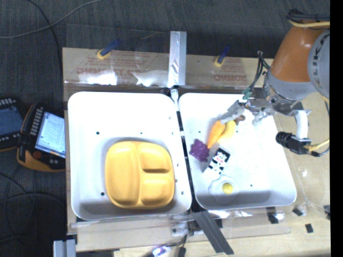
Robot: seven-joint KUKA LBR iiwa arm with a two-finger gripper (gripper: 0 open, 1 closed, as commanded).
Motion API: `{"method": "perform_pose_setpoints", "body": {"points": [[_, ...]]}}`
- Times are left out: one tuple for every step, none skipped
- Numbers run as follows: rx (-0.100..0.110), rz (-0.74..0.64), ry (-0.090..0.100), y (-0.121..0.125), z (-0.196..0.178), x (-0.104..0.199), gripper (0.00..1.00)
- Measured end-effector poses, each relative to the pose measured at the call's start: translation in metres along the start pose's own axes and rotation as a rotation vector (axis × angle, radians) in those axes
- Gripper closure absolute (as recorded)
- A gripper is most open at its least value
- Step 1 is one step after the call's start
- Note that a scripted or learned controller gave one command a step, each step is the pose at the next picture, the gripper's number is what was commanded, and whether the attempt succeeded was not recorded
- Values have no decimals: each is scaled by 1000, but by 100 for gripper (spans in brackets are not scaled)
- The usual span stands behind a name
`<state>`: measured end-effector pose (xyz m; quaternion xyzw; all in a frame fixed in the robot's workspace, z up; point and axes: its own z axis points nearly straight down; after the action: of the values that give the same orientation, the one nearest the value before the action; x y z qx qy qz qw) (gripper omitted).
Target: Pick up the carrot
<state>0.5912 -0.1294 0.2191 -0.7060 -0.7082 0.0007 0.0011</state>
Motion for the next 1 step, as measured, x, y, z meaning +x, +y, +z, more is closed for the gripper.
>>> {"method": "perform_pose_setpoints", "body": {"points": [[1, -7, -3, 21, 105, 11, 0]]}}
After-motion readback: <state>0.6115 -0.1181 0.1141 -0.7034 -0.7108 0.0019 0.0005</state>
